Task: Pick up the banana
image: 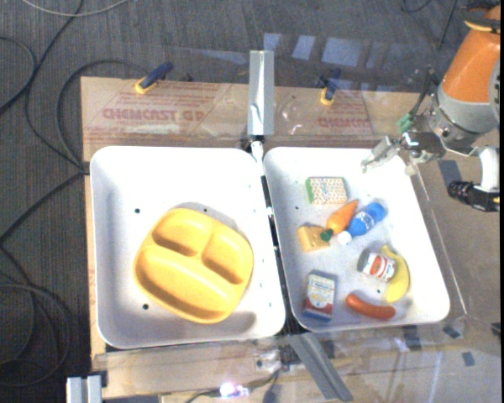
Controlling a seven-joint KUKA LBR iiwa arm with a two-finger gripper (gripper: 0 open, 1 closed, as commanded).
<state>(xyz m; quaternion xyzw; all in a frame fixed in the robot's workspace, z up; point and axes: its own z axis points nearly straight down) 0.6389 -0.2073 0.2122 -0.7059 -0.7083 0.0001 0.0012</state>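
The banana [397, 277] lies in the right bin [437, 259], near its front right corner, curved round the right side of a small can [377, 265] and touching it, with a red sausage [371, 306] just in front; a clean pick likely means coming straight down on the banana's outer, right-hand curve, away from the can; the arm [475, 65] hangs over the bin's back right corner, well apart from the fruit; its jaws [390, 152] look spread and hold nothing.
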